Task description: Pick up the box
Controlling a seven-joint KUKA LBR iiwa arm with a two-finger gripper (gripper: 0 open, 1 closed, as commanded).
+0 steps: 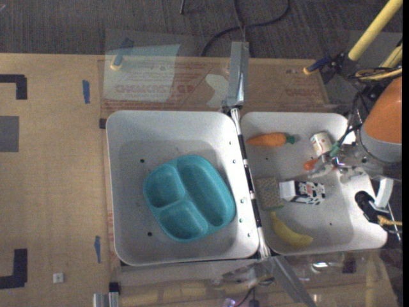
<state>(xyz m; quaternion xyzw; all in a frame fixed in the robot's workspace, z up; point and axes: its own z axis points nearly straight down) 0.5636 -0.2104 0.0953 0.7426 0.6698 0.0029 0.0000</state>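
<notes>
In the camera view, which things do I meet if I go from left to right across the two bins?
Teal tray in the left bin → sponge → box → arm at the right bin's right edge.

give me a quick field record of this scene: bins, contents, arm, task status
left bin: teal divided plate
right bin: box, carrot, banana, small white cup, grey sponge
arm: over the right bin's right edge
box: lying flat mid-bin, apart from the arm
task status: box not yet picked up
</notes>
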